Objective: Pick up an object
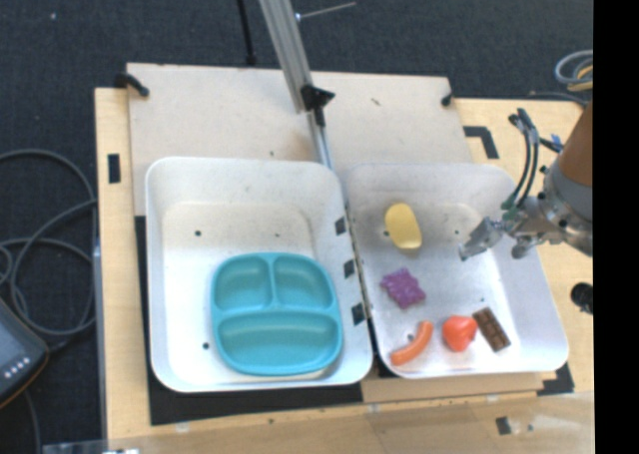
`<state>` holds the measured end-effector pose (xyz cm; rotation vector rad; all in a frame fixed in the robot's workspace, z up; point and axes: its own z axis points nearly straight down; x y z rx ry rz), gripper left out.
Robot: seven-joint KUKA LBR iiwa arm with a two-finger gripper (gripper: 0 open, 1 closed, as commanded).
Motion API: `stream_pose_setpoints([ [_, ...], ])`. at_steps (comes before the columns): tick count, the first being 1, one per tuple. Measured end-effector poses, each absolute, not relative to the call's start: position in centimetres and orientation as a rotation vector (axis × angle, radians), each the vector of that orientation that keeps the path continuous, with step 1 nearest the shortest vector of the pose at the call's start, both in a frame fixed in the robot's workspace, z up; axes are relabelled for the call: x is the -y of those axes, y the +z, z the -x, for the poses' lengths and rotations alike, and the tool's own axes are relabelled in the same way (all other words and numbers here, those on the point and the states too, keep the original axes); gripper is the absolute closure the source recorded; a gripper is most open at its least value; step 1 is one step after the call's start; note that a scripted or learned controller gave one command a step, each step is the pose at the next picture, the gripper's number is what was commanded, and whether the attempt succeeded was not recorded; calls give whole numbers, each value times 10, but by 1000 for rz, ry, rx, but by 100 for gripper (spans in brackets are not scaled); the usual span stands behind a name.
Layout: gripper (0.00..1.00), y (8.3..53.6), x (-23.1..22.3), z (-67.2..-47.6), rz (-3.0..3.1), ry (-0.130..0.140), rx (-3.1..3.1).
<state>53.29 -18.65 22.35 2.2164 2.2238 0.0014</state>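
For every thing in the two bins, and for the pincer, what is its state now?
Blue divided tray: lies flat in the left bin, nothing in its compartments.
Yellow object: lies in the right bin, untouched.
Purple object: lies in the right bin, free.
Orange carrot: lies near the front wall.
Red-orange object: lies beside the carrot.
Brown bar: lies flat.
Pincer: over the right bin, holding nothing.

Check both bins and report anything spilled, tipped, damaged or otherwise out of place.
Nothing stands out. The teal divided plate lies flat in the left bin. The right bin holds a yellow piece, purple piece, orange carrot, red piece and brown bar, all inside its rim.
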Motion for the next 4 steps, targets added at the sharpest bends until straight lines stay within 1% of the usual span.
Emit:
stream_pose_setpoints([
  [1, 0, 223, 187, -533, -2218, 2, -2221],
  [2, 0, 180, 190, -527, -2222, -4, -2222],
  [3, 0, 126, 199, -519, -2225, -5, -2222],
  [4, 0, 100, 200, -519, -2222, -2, -2219],
])
